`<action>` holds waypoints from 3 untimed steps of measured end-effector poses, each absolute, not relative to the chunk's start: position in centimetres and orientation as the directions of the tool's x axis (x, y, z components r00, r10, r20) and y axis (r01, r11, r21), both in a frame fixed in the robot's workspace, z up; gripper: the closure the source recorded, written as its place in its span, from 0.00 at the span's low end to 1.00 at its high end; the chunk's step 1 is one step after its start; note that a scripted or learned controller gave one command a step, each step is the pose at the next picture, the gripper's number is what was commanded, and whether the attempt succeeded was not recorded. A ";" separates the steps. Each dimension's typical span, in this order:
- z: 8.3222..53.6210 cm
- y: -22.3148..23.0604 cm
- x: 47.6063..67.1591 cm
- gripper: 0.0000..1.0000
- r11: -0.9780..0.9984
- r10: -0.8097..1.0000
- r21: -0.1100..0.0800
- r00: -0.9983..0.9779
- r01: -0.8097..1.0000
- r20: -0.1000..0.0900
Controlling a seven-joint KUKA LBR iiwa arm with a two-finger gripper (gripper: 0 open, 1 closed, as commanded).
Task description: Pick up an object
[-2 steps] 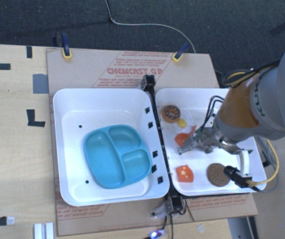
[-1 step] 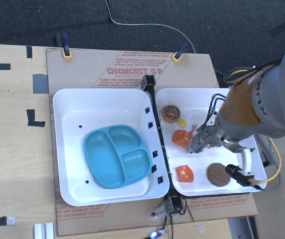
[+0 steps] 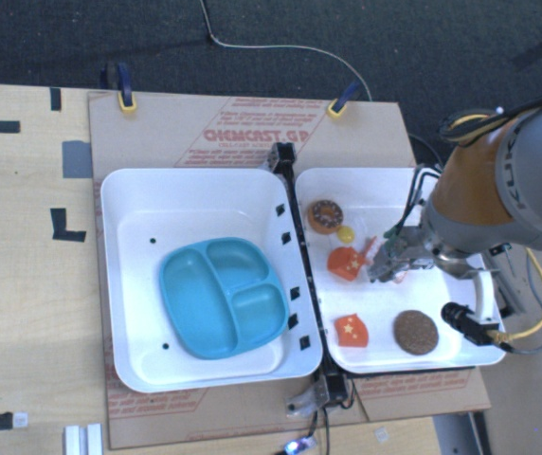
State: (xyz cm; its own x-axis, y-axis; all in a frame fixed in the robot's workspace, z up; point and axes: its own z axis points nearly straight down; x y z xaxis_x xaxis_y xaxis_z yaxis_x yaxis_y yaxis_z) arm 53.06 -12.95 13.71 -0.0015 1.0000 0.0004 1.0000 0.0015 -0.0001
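The right bin holds several small items: a brown doughnut, a small yellow piece, a red-orange piece, a red block with a yellow star and a round brown cookie. My gripper hangs low in the right bin, just right of the red-orange piece and above the cookie. A thin pink-red thing lies beside its tip. The fingers are dark and small here, and nothing shows clearly between them.
The left bin holds a blue three-compartment plate. A black divider runs between the bins. The grey arm with its orange band covers the right bin's right side. Cables hang near the bin's right corner.
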 end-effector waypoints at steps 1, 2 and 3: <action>17.9 -13.2 53.0 1.00 0.001 1.000 0.001 -0.001 1.000 -0.001; 21.9 -13.2 53.1 1.00 0.002 1.000 0.002 -0.002 1.000 -0.001; 22.9 -8.2 53.2 1.00 0.006 1.000 0.000 -0.006 1.000 0.001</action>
